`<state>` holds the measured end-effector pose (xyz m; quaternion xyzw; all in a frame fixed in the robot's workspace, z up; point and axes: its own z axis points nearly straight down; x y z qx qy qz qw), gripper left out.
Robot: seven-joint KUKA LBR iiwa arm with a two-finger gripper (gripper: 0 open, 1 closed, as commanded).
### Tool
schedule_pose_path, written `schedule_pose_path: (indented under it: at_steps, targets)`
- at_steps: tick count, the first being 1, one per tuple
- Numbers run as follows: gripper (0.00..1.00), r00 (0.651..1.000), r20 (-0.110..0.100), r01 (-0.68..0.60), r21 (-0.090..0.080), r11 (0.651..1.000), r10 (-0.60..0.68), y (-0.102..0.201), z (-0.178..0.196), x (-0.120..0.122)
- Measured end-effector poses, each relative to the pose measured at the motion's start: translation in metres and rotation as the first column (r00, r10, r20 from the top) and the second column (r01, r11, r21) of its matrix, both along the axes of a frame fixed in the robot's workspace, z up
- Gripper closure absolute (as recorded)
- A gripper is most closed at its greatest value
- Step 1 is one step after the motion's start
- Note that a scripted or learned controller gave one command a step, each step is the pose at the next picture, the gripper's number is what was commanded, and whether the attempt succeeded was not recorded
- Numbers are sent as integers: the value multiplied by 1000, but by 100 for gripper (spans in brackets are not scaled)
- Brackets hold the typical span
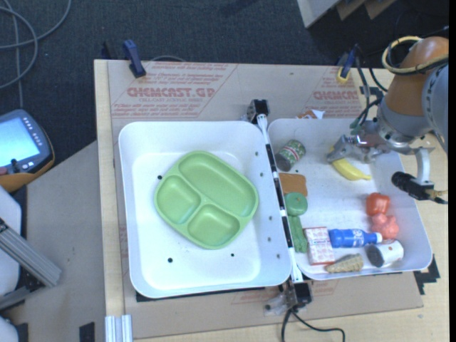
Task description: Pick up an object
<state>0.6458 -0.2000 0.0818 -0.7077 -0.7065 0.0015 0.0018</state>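
Down low over the far end of the right bin [422,242], at the tip of the grey arm [410,109]: the jaws, metal parts crowded together, so cannot tell whether wide or narrow. Nothing seen held between them.

Just beneath the jaws, on the near side and close enough that contact cannot be judged: a yellow banana [353,169], lying flat on the bin floor. Off to the view's left of the jaws, near the bin's dividing wall: a small tin can [291,152] on its side. Nearer the camera than that, along the same wall: a brown block [293,184], then a round green piece [296,205], then a long green piece [298,234].

Well nearer the camera than the jaws: two red fruits [381,214] by the outer wall, a blue bottle [353,238] beside a red-and-white box [318,236], a white bottle [385,252] and a tan cone [345,263].

Far to the view's left of the jaws, in the left bin [130,191]: a green divided plate [206,199]. Under both bins: the desk [178,91].
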Motion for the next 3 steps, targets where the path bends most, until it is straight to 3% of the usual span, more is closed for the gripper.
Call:
schedule_pose_path:
  at_steps: [1,2,3]
  targets:
    - [100,1000,6,-3,-2,1000,3,1,14,2]
    - [100,1000,1,-8,4,1000,8,75,13,-17]
    - [100,1000,13,-12,3,1000,11,164,109,-37]
